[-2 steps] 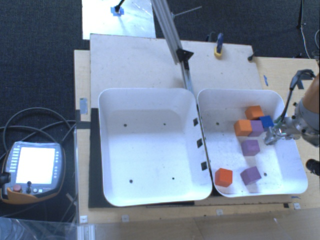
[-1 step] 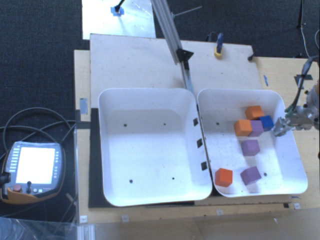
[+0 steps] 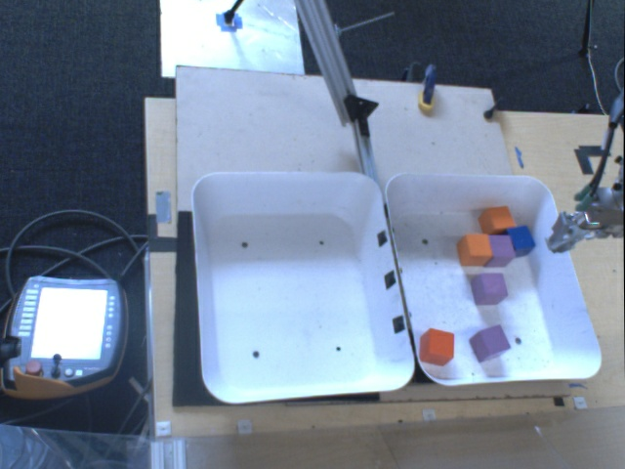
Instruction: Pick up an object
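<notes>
The hand is hanging over the right bin's right edge, near the blue cube; can't tell its state.

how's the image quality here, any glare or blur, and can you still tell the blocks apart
In the camera view, the white bins look bright and slightly washed out; a shiny sheet at the top glares; the gripper at the right edge is soft and hard to read; the blue block and its orange and purple neighbours stay distinct, with faint shadows.
</notes>
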{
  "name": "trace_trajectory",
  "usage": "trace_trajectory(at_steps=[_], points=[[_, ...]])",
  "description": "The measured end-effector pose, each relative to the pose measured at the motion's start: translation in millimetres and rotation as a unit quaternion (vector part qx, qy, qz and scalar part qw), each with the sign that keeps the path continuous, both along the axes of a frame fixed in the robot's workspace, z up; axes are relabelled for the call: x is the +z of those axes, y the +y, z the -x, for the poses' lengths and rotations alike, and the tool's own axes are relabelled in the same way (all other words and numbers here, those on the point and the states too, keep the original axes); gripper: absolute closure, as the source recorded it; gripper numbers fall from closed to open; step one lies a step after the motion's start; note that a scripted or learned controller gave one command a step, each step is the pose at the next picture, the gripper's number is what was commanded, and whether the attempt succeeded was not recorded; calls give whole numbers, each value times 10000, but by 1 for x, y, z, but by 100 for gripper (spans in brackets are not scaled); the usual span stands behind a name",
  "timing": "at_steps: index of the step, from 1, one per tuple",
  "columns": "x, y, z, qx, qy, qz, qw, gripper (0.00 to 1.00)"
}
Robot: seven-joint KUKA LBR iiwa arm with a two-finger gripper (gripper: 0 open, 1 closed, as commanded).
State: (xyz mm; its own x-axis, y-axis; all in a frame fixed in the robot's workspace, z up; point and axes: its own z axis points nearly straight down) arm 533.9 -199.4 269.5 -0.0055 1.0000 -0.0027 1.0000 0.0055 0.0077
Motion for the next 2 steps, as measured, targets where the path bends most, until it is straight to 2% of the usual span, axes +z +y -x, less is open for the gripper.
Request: trace_trajectory(at_steps=[1,2], points=[[2,59,-9,30,22,-21,10000,100],[-14,110,-8,24,30,-24,10000,100]])
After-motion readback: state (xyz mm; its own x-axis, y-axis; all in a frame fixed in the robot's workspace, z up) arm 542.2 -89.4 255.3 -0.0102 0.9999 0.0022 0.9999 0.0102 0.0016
